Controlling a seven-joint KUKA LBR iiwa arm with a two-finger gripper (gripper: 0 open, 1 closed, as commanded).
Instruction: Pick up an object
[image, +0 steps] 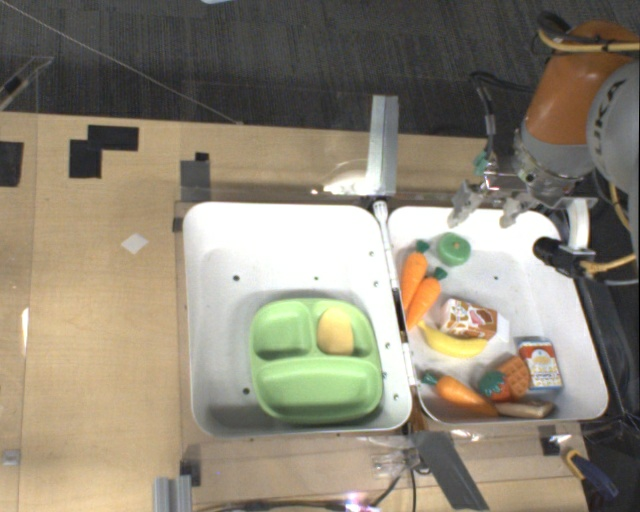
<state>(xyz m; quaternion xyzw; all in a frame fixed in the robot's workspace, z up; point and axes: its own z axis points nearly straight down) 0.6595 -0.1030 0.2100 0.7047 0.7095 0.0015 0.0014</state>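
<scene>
My gripper (487, 208) hangs open over the far edge of the right bin (585, 330), with nothing between its fingers. Below it in that bin lie a small green round piece (453, 249), two orange carrots (416, 282) side by side near the divider, a yellow banana (452, 344) with a small snack packet (468, 319) on it, another carrot (459, 391) at the front, a small carton (540, 364), an orange-and-green toy (508, 377) and a brown stick (521, 408).
The left bin (215, 260) holds a green sectioned plate (315, 365) with a yellow lemon-like object (337, 330) in one compartment. A metal post (383, 150) stands behind the divider between the bins. Cables run along the right side.
</scene>
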